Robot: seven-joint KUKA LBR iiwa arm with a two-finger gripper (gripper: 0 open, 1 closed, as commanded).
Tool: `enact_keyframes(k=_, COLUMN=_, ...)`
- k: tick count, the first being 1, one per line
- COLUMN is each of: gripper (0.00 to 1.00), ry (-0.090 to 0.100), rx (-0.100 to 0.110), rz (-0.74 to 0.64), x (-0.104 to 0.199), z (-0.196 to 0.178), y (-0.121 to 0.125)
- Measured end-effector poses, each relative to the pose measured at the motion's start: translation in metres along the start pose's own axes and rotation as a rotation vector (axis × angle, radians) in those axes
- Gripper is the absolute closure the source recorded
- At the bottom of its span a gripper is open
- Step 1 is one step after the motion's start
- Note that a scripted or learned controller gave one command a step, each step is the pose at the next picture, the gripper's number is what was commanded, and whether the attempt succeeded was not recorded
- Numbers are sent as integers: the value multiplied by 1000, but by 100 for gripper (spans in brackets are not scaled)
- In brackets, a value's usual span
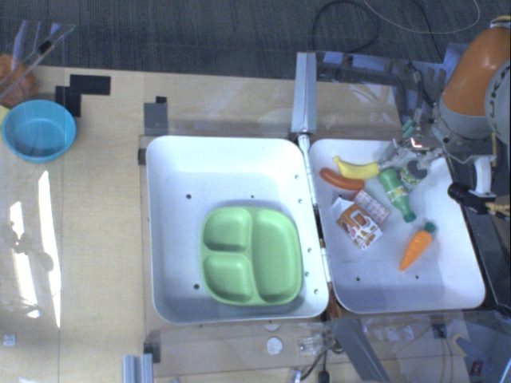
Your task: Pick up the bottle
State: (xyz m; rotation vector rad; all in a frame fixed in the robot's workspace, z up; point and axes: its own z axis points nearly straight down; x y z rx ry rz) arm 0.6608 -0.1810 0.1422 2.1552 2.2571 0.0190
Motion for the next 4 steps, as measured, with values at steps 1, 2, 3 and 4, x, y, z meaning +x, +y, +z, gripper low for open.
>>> enact_keyframes(k=1, gripper=0, ry=4, rx=12, rz=-36, x=-2, z=24, y=-3)
enact_keyframes(k=2, gripper=0, ry=9, rx=28, rz=-171, x=12, z=57, y=6)
enact_keyframes(k=3, gripper=100, ry=12, rx=33, rz=-176, x=14, z=45, y=7)
enact_keyframes(k=4, gripper=100, ry=5, rx=12, rz=-135, x=40, z=-78, y=14)
